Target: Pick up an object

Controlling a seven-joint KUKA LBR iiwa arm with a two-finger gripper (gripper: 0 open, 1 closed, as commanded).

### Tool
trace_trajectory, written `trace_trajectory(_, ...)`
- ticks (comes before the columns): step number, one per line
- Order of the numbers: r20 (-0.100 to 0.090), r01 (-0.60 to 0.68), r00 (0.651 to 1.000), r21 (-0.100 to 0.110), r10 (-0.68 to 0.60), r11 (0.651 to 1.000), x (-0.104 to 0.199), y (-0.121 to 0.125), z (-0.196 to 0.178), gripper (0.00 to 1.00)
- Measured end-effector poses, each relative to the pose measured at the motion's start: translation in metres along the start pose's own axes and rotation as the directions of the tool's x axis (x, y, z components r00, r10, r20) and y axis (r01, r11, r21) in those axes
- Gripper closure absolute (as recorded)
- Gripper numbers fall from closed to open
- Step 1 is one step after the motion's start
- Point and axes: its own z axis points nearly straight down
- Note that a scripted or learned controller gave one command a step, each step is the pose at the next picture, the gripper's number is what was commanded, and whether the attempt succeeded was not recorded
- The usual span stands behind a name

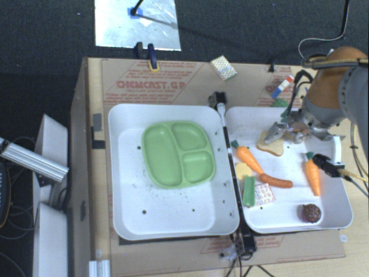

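My gripper (278,131) hangs low at the back of the right bin (346,209), right over a tan slice of toast (272,147). Whether it touches the toast I cannot make out. In front of the toast, an orange carrot (249,158) lies by the bin's left wall. A reddish sausage (277,181), a green stick (248,190), a pale yellow piece (243,171) and a small patterned card (264,195) lie close to it. A second carrot (312,177) is at the right, and a dark brown ball (311,213) sits in the front right corner.
The left bin (124,212) holds a green divided plate (179,153). Behind the bins, on the brown board, lie a small patterned box (223,67) and a red, white and blue item (281,88). The arm's grey and orange wrist (334,91) stands over the right bin's back right corner.
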Motion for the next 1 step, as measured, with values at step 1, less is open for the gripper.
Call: trace_trajectory(1,0.0,0.0,1.0,-0.003,0.0,1.0,-0.0003,0.001,-0.011,1.0)
